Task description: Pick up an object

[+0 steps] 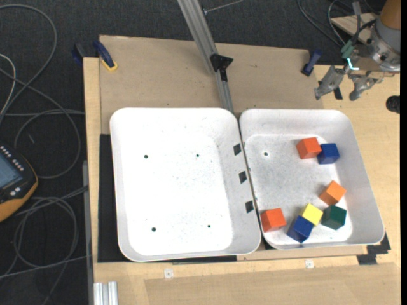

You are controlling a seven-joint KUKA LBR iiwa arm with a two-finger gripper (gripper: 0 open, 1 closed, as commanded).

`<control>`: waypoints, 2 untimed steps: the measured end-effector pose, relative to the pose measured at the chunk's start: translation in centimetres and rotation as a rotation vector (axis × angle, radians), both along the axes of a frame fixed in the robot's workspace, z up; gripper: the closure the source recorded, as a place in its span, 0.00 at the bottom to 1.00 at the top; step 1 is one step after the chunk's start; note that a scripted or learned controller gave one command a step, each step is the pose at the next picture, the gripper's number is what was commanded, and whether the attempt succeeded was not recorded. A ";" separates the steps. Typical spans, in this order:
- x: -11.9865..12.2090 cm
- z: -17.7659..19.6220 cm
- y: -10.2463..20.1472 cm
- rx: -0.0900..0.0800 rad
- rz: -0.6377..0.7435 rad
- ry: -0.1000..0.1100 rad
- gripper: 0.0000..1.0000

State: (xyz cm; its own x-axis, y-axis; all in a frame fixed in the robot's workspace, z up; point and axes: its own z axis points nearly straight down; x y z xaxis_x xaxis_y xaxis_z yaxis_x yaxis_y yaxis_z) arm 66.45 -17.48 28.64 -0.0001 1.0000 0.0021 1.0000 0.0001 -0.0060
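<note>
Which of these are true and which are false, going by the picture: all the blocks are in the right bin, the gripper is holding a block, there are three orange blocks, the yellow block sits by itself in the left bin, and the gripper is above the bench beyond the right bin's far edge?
1. All the blocks lie in the right bin. True.
2. The gripper holds a block. False: its fingers are spread and nothing is between them.
3. There are three orange blocks. True: one near the far side beside a blue block, one toward the right wall, one at the near side.
4. The yellow block sits alone in the left bin. False: it is in the right bin, among a second blue block and a green block.
5. The gripper is above the bench beyond the right bin's far edge. True.
</note>
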 end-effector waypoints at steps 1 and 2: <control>0.1 0.3 0.0 -0.002 0.002 -0.004 0.00; 0.7 -5.7 0.2 -0.001 0.002 0.000 0.00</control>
State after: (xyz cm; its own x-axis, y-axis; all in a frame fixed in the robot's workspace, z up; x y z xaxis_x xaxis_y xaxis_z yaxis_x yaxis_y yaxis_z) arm 67.14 -17.31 22.90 -0.0019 1.0000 0.0014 1.0000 0.0019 -0.0062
